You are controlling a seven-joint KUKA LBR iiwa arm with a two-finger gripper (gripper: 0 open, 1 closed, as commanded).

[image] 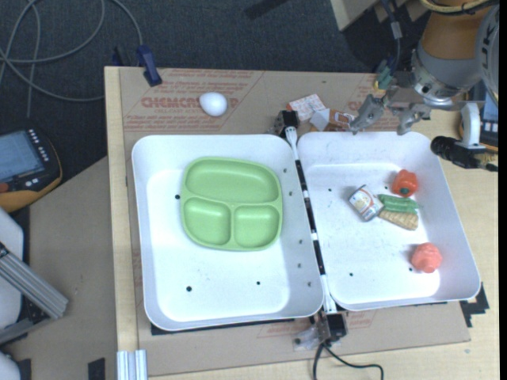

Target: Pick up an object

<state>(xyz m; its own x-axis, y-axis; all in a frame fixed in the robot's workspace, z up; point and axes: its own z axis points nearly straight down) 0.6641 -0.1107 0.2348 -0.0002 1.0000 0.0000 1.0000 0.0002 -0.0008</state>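
White shallow right bin [451,236], holding: small printed can [364,203] lying on its side; red pepper-shaped toy [405,183]; green pod-shaped toy [398,203] touching a tan corn-like piece [402,218]; coral round lumpy toy [426,257] nearer the front rim. White left bin [158,275], holding: pale green three-compartment tray [232,203]. Two-finger gripper [390,119] above the right bin's far rim, fingers spread apart, nothing between them. White egg-shaped object [212,103] on the cardboard-covered bench [174,93].

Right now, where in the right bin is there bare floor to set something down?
The right bin is bare along its left side and front, between the small can and the red ball. It is crowded around the corn cob, green vegetable and red pepper.
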